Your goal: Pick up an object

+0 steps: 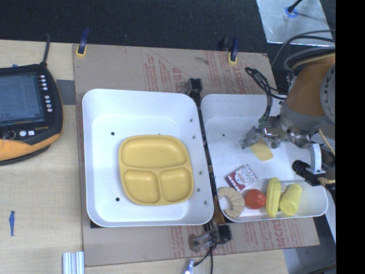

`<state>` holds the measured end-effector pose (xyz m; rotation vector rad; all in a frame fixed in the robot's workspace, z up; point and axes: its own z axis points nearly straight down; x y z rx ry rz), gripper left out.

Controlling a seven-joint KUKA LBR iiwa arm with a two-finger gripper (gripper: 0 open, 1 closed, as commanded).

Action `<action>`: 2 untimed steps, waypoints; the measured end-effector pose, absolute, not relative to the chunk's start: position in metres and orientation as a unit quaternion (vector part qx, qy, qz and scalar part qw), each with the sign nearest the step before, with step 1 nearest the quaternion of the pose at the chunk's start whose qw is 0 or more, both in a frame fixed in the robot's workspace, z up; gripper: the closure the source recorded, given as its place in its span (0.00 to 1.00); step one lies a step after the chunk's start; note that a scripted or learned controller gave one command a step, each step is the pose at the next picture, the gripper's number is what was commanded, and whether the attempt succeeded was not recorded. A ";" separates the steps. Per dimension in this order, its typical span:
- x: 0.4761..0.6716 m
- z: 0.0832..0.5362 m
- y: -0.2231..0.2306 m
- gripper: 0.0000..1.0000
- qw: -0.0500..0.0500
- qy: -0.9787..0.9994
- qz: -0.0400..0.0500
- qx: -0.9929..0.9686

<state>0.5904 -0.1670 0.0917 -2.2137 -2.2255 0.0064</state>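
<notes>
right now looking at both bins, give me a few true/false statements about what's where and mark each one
1. The yellow divided tray lies in the left bin. True.
2. The red tomato sits in the left bin. False: it is in the right bin, near the front wall.
3. The gripper is over the right bin, close to a pale yellow piece. True.
4. The divided tray has one large compartment and two smaller ones. True.
5. The red and white packet lies on the handheld screen. False: it lies in the right bin, and the screen sits on the bench to the left.
6. The yellow pieces lie outside the bins. False: they lie in the right bin.
</notes>
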 end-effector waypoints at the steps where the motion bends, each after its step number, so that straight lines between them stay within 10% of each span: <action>1: 0.590 0.102 -0.168 1.00 0.002 -0.710 0.003 -0.704; 2: 0.590 0.102 -0.168 0.00 0.002 -0.710 0.003 -0.704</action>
